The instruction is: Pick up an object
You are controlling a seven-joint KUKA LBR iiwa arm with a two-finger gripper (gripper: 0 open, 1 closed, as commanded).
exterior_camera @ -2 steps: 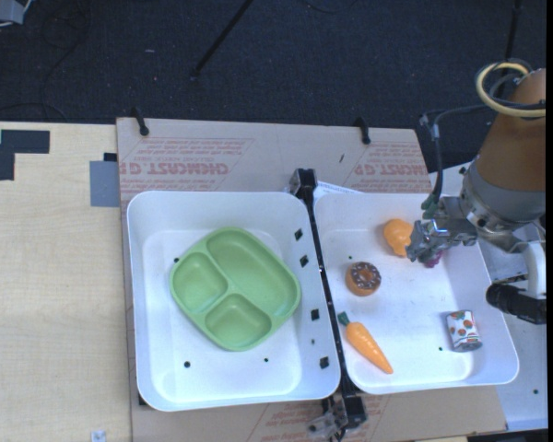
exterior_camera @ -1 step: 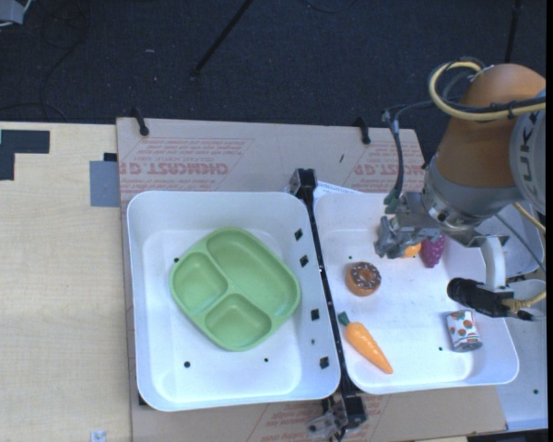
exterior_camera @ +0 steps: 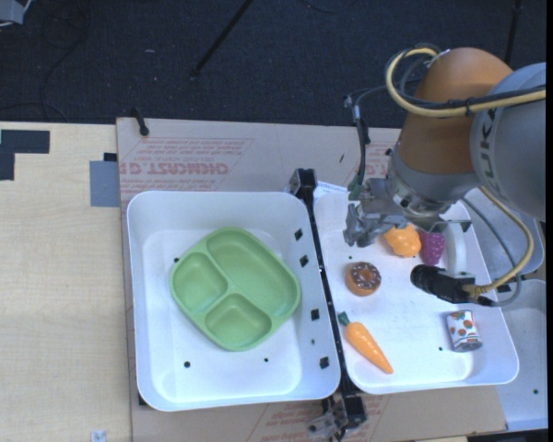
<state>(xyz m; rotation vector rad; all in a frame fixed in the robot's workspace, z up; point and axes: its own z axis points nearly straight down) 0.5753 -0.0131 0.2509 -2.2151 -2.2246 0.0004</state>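
The right bin (exterior_camera: 498, 362) holds a chocolate-iced doughnut (exterior_camera: 362, 278), an orange carrot (exterior_camera: 367, 345), a small printed can (exterior_camera: 463, 330), a yellow-orange fruit (exterior_camera: 404, 241) and a purple piece (exterior_camera: 432, 247). My gripper (exterior_camera: 358, 231) hangs over the bin's back left part, just left of the yellow-orange fruit and above the doughnut. Nothing shows between its fingers. The arm's wrist hides part of the bin behind the fruit.
The left bin (exterior_camera: 157, 366) carries a green divided plate (exterior_camera: 234, 286), lying flat near its middle. A black divider (exterior_camera: 318, 284) runs between the two bins. Cardboard lies under both bins on the wooden bench.
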